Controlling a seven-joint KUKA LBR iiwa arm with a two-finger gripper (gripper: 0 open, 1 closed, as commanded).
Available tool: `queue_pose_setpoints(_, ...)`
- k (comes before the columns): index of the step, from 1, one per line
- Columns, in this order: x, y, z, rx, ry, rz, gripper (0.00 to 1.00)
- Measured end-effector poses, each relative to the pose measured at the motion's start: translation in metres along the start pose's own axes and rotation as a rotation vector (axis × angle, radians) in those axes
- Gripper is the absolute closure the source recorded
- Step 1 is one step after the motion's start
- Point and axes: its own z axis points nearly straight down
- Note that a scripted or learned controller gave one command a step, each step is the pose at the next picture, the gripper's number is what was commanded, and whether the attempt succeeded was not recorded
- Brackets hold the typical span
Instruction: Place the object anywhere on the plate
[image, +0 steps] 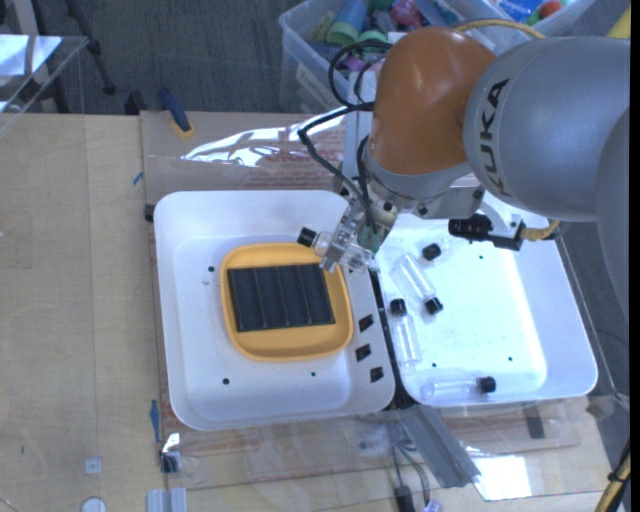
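Tube (322, 246), clear, black-capped, seemingly clamped in jaws of gripper (345, 250) | above plate (288, 345) right rim; carrying step | next: lower, release

A light wooden bench (70, 300) carries 2 shallow white bins side by side, the left bin (190, 390) and right bin (570, 350), apparently touching along their inner edges.

Yellow plate (340, 335) with dark ribbed centre; 2 white bins (190, 300).
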Motion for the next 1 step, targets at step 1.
queue_pose_setpoints(1,-0.0001,-0.0001,0.0001,0.0,0.0,0.0,0.0)
